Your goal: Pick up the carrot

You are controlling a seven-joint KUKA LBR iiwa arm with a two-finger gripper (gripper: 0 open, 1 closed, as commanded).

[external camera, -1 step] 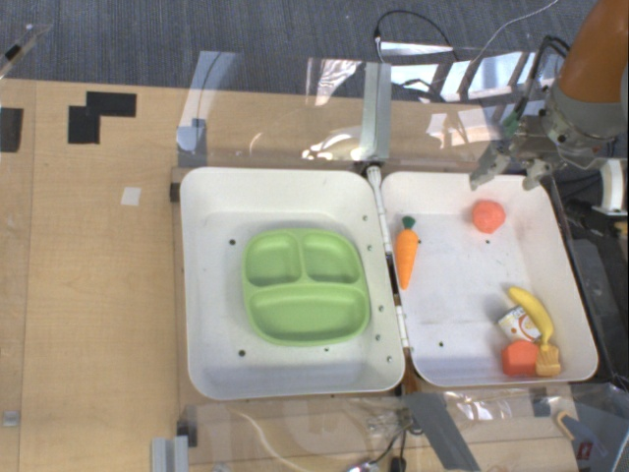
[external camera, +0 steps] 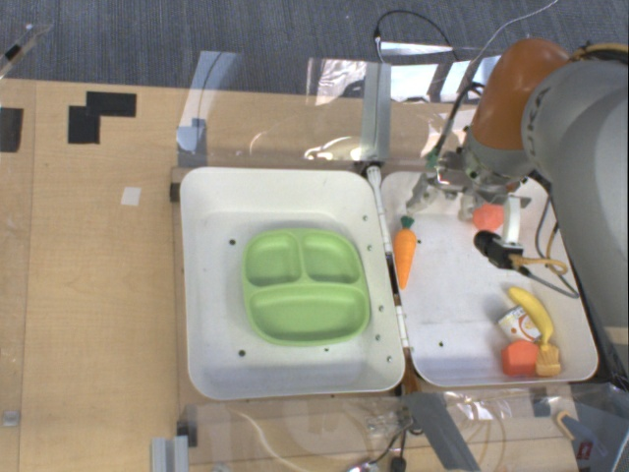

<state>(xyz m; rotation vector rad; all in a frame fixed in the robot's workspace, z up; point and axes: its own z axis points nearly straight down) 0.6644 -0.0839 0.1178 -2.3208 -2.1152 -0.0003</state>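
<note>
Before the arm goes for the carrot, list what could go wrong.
1. The carrot lies right against the left wall of the right bin, beside the divider, so a finger may strike the wall instead of sliding past.
2. The hand hangs up-right of the carrot, so misjudged travel could close on nothing.

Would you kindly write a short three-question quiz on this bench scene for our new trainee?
1. True or false: the carrot lies in the left bin.
2. What rests in the left bin? A) green divided plate B) banana C) carrot
3. Which edge of the right bin is the carrot nearest?

Key: 1 false; 2 A; 3 the edge beside the left bin.
</note>
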